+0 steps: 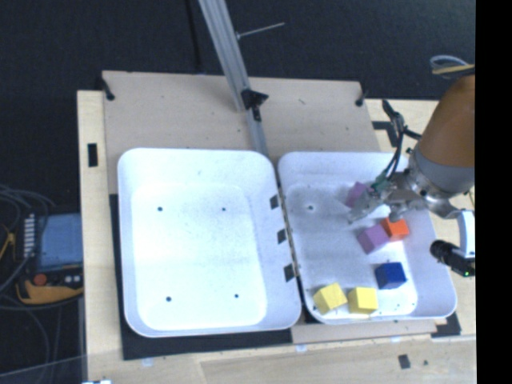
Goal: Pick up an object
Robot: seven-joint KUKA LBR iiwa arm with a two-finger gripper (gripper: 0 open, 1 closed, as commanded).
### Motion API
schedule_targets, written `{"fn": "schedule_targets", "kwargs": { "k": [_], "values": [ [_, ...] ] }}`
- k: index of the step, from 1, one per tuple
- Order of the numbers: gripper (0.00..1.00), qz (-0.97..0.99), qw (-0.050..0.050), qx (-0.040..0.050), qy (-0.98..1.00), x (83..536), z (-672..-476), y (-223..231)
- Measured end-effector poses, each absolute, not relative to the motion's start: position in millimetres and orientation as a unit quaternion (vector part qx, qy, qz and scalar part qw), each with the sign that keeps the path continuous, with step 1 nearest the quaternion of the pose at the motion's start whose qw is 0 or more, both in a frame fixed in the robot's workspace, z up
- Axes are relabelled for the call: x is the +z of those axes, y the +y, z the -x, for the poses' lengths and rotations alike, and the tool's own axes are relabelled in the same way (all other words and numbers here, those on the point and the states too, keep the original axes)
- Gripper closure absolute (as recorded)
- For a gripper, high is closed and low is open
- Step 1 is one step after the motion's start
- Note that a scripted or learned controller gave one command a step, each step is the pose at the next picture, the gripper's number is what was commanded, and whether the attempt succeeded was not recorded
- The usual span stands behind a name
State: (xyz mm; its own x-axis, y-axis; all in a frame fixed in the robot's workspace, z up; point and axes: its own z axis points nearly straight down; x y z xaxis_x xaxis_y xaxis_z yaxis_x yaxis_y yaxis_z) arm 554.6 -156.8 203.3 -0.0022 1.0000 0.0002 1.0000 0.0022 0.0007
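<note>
Room: the floor around the bench was dark, and a blue box (62,242) with wires sat at the left.
Bench: a pale wooden bench (232,106) bore two shallow white bins side by side.
Pole: a grey metal pole (228,50) slanted down from the top toward the gap between the bins.
Left bin: the left bin (128,206) was white with a few small dark dots on its floor.
Right bin: the right bin (308,186) had all the blocks in it.
Arm: the grey and orange arm (448,138) reached in from the right, over the right bin's far right part.
Gripper: the gripper (374,200) hung low by a small purple block (357,192); I could not tell if anything was held.
Near blocks: a bigger purple block (372,238) and an orange block (397,230) lay touching, just below the gripper.
Blue block: a blue block (390,274) lay near the right bin's front.
Yellow blocks: two yellow blocks (330,298) (363,299) sat side by side at the front edge.
</note>
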Motion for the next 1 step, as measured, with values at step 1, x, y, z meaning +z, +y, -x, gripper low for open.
{"fn": "schedule_targets", "kwargs": {
  "k": [1],
  "values": [
    [0.00,-0.707,0.000,0.0005,0.708,203.3,-554.7,-156.9]
  ]
}}
